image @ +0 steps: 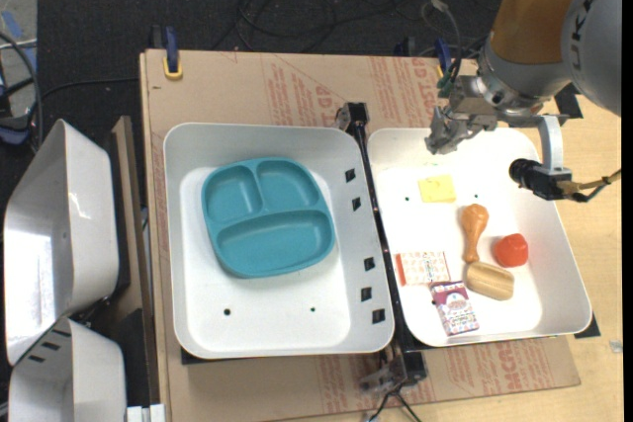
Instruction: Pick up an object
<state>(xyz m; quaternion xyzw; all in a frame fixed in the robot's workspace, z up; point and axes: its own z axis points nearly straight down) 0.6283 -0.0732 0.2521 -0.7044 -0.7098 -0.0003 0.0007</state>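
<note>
Divided plate [267,217] in left bin [188,242]; right bin [554,311] holds pestle [475,227], ball [511,250], cards [422,267].

One fixed overhead slant across both bins [183,212]

The arm [554,5] runs off the right edge; print on the small cards [423,268] seems unreadable.

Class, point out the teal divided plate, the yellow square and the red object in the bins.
teal divided plate [267,216]: camera view, middle ridge of the plate.
yellow square [436,189]: camera view, centre of its face.
red object [511,250]: camera view, its top.
</note>
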